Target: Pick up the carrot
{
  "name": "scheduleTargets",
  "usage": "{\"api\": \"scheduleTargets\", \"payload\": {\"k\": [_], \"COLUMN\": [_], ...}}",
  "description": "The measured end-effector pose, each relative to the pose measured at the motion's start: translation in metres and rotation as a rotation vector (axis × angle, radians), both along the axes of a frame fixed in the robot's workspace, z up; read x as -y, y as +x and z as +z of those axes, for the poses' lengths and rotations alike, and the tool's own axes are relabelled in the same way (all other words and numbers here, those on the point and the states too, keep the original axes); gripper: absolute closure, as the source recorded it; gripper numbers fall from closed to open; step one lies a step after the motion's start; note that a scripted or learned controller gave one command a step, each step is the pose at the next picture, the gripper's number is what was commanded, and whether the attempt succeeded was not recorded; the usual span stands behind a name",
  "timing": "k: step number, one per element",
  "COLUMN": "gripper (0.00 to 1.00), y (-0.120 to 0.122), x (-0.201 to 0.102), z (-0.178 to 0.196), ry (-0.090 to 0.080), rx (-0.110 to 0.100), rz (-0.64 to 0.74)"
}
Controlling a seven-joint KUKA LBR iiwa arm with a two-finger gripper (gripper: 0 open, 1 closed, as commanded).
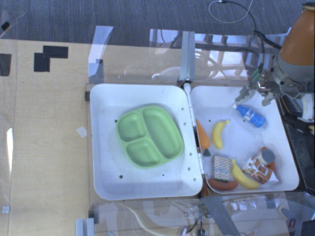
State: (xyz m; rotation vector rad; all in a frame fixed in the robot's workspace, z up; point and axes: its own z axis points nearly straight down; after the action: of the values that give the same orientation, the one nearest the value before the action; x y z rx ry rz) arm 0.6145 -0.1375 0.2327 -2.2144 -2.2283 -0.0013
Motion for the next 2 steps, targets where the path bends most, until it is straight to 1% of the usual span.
{"api": "scheduleTargets", "payload": {"k": [1,2], "gripper": [0.00,1.00], "y": [-0.0224,-0.0209], "x": [-0.0317,-0.0330], "z": [-0.1390,-0.1309], "ry": [0.000,0.001], "rx": [0.003,0.005], "rz": [0.075,0.076]}}
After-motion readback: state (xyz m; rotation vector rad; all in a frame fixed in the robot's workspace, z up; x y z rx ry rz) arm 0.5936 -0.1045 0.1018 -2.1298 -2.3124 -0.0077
